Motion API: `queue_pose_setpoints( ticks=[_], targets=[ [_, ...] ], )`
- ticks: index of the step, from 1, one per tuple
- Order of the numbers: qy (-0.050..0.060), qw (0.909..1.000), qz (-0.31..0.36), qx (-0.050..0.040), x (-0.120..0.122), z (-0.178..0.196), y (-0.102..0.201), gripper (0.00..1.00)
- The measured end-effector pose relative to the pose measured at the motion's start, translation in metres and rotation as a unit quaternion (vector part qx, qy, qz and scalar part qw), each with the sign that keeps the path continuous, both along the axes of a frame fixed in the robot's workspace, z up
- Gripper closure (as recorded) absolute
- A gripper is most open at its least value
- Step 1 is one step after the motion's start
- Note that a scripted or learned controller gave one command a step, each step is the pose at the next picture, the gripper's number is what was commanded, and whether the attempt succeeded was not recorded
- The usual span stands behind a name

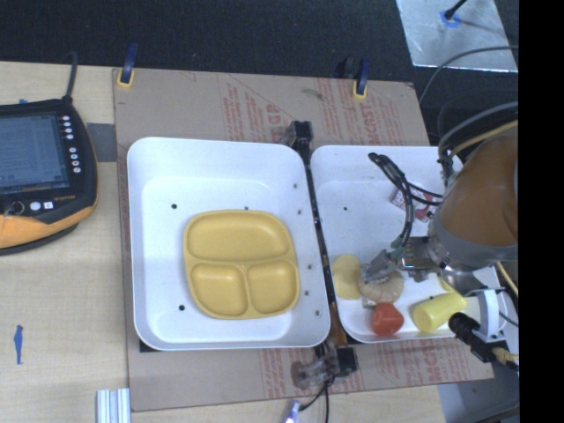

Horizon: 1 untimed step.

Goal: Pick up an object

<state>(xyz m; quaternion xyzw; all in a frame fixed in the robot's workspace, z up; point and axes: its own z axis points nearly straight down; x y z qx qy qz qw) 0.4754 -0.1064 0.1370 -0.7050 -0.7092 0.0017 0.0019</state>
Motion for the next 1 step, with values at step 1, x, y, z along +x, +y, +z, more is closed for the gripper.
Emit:
queue_pose_setpoints(
  ticks=[1],
  targets=[
    [-0.001,1.0000,0.000,-0.0005,0.0006,0.0144,-0.0137,0.00]
  ],
)
